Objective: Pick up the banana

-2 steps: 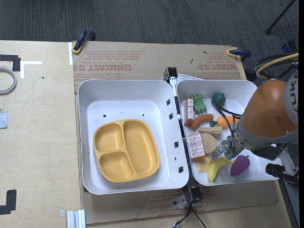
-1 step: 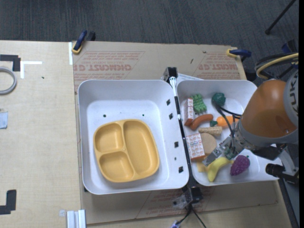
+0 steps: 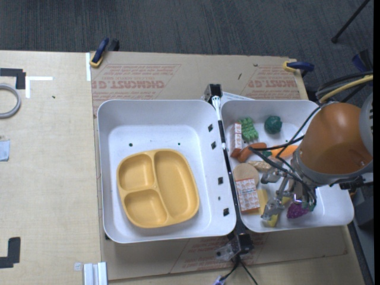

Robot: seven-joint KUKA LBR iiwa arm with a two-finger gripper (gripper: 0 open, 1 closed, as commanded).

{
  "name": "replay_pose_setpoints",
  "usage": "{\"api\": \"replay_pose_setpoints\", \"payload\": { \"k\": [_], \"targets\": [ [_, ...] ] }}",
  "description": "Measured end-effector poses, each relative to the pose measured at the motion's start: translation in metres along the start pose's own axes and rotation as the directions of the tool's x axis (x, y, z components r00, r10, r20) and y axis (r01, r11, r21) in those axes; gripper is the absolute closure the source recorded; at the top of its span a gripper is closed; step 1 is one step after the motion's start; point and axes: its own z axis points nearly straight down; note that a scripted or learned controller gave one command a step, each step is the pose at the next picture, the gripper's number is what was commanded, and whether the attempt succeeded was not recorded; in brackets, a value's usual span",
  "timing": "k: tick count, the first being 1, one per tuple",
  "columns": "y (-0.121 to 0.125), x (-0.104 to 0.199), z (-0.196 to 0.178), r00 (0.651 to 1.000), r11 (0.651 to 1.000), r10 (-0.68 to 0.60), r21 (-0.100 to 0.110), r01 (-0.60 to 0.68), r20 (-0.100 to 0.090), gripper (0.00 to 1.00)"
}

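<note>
Cardboard covers the bench under two white bins. Left bin [image 3: 113, 159] holds a yellow three-compartment plate [image 3: 157, 187]. Right bin [image 3: 338, 215] is crowded with toy food: a dark green ball [image 3: 273, 123], a green piece [image 3: 247, 128], a carrot [image 3: 285, 151], purple grapes [image 3: 298, 210]. Near its front wall, the gripper [image 3: 274, 208] points down with its fingers narrowly set, touching the banana [image 3: 271, 219], of which a yellow end shows just beneath; whether they grip it I cannot tell.

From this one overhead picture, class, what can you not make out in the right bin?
- Yellow banana: mostly covered by the gripper; only a yellow tip shows.
- Grip on it: unreadable, too small and cluttered.
- Shallow white right bin: its right side lies under the grey and orange arm.
- Small printed packet: label too small.
</note>
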Motion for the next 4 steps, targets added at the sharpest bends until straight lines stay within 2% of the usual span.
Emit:
{"api": "replay_pose_setpoints", "payload": {
  "k": [1, 2, 3, 4],
  "targets": [
    [0.008, 0.005, -0.002, 0.92, 0.92, -0.393, 0.009, 0.393, 0.007, 0.0],
    [0.0, -0.022, 0.0, 0.808, 0.808, -0.59, 0.001, 0.59, 0.002, 0.0],
    [-0.02, -0.016, 0.0, 0.415, 0.415, -0.91, 0.002, 0.91, 0.002, 0.0],
    [-0.008, -0.002, 0.0, 0.265, 0.265, -0.964, 0.0, 0.964, 0.001, 0.0]
  ]
}}
